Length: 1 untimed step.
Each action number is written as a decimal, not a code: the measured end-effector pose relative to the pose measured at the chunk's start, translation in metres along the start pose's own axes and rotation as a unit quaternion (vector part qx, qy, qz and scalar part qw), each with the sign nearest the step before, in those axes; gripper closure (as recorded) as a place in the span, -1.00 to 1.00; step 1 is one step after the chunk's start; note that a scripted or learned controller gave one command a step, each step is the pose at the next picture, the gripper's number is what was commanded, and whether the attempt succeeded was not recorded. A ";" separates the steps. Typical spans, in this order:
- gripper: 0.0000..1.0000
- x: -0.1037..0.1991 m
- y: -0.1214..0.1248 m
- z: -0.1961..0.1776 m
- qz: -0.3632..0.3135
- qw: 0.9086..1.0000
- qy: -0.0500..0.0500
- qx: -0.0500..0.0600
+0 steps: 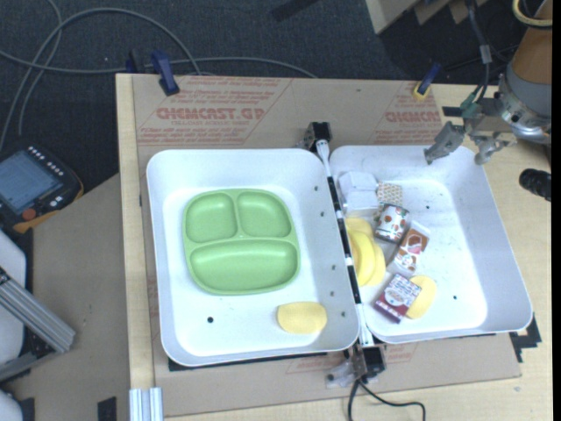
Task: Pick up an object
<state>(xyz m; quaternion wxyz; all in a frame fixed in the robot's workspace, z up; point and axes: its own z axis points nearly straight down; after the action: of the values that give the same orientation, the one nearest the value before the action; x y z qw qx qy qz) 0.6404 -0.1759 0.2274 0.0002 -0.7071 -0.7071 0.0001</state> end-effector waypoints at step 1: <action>-1.00 0.042 -0.028 0.127 0.001 1.000 -0.003 -0.006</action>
<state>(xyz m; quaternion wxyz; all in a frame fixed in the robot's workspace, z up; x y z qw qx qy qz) 0.6127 -0.1335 0.1005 -0.0061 -0.7079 -0.7063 -0.0021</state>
